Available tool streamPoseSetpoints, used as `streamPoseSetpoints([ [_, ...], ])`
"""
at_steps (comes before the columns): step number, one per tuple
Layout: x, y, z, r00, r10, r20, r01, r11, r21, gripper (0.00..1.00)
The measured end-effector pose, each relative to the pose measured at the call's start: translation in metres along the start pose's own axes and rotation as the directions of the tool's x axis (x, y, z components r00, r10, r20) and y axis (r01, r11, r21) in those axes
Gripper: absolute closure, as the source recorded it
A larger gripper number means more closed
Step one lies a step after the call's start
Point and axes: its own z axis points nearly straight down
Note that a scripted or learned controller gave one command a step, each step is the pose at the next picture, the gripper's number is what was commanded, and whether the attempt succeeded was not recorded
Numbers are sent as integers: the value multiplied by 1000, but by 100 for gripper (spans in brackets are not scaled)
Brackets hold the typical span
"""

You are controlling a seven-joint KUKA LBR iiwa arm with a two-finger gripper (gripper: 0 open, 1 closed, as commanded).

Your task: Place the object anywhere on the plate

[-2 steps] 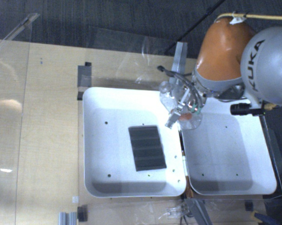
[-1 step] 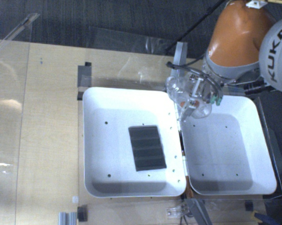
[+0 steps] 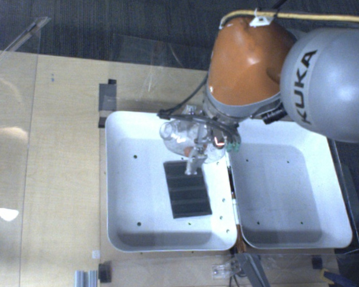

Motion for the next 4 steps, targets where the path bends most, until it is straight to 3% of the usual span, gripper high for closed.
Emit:
streamPoseSetpoints([
  [1,-14,-52,-30,937,-349,4,349,937,2,100],
  [2,-16,-50,-42,938,-347,14,347,938,2,100],
  [3,6,49,-27,956,-294,2,294,956,0,100],
  [4,6,48,-27,956,-294,3,294,956,0,0],
])
